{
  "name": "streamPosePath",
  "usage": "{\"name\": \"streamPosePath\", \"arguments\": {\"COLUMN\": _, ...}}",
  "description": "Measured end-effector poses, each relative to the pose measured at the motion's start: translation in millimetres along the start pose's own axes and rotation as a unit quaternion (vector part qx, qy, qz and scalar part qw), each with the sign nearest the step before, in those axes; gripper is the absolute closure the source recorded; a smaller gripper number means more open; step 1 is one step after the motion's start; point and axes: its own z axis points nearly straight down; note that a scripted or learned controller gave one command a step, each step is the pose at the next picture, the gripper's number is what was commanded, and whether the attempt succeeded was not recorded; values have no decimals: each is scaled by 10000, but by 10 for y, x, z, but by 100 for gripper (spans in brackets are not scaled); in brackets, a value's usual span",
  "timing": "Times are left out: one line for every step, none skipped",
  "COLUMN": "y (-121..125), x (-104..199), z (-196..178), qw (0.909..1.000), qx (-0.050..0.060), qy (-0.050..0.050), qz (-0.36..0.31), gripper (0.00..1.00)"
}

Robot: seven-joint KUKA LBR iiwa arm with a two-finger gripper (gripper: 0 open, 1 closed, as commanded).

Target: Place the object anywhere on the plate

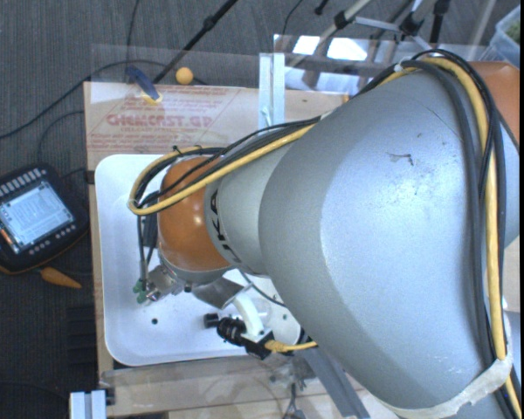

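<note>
We look down at a slant from above the table; the arm (367,225) (very near us) enters from three o'clock.

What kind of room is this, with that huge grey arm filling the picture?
Most likely a robotics lab or test workshop. A grey robot arm reaches over a white bin, a handheld control pendant lies on the carpet, and cables trail around.

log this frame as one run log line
arm: reaching over left bin | gripper: hidden under wrist, state unclear | object: not identifiable | plate: not identifiable | pendant: on floor left of bench
</note>
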Motion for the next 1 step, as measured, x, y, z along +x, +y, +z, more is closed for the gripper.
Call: {"name": "streamPosePath", "arguments": {"y": 32, "x": -109, "z": -1447, "qw": 9987, "qx": 67, "qy": -7, "qz": -499, "gripper": 100}}
